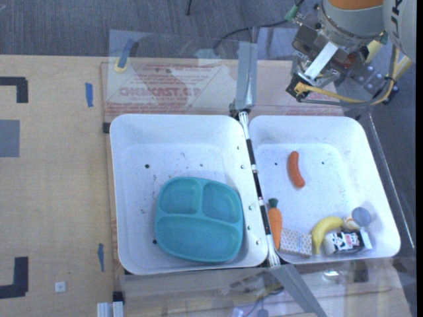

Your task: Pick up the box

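Observation:
A small flat box (297, 243) with a pale speckled orange face lies at the near edge of the right bin (370, 152). It sits between a toy carrot (275, 222) and a banana (326, 230). My gripper (322, 53) hangs high at the top right, beyond the far rim of the right bin and well away from the box. Nothing shows between its fingers from this angle.
A black-and-white carton (347, 242) and a small grey cap (361, 216) crowd the right bin's near right corner. An orange sausage (296, 169) lies mid-bin. The left bin (132, 144) holds a teal divided plate (199, 219).

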Robot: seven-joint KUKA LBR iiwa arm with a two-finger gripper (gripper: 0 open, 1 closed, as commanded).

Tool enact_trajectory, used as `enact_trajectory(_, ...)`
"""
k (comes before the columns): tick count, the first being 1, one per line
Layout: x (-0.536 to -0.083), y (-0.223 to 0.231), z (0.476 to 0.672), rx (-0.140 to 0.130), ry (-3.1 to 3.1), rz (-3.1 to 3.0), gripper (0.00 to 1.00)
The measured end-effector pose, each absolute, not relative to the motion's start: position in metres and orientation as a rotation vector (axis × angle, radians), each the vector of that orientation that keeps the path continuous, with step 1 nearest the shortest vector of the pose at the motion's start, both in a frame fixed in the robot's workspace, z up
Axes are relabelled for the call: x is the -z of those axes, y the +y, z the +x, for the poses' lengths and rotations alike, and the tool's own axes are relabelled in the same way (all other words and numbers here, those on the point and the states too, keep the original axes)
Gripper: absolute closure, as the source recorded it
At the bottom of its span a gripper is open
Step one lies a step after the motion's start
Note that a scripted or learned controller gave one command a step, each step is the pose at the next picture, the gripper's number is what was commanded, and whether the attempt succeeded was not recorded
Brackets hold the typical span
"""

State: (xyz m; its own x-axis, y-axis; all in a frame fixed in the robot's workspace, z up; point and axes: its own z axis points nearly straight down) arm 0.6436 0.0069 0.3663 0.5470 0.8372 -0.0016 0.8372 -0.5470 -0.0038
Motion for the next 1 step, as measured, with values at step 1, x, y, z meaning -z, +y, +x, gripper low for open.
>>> enact_trajectory(1, -0.4309, 0.0908, 0.6498, 0.001, -1.440, -2.792, 1.00)
